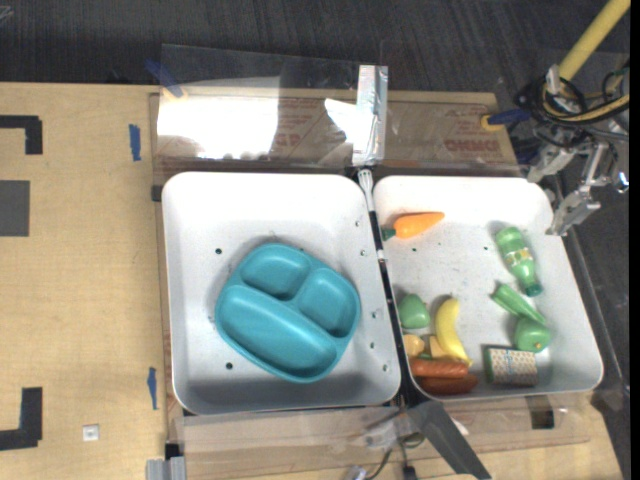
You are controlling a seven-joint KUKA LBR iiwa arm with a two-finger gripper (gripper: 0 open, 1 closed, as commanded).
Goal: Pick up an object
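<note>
I see gripper (pixel 585 193) at upper right, outside right bin (pixel 470 243) corner, nothing between fingers; cannot tell whether open or closed. Right bin holds carrot (pixel 417 224) near top left wall, green bottle (pixel 518 258) at right, banana (pixel 450 328) low centre with green fruit (pixel 414 311) just beside, red sausage (pixel 440 370) below, small box (pixel 511 365) near bottom right. Left bin (pixel 200 218) bears teal divided plate (pixel 288 310). Cable bundle (pixel 565 103) near gripper.
</note>
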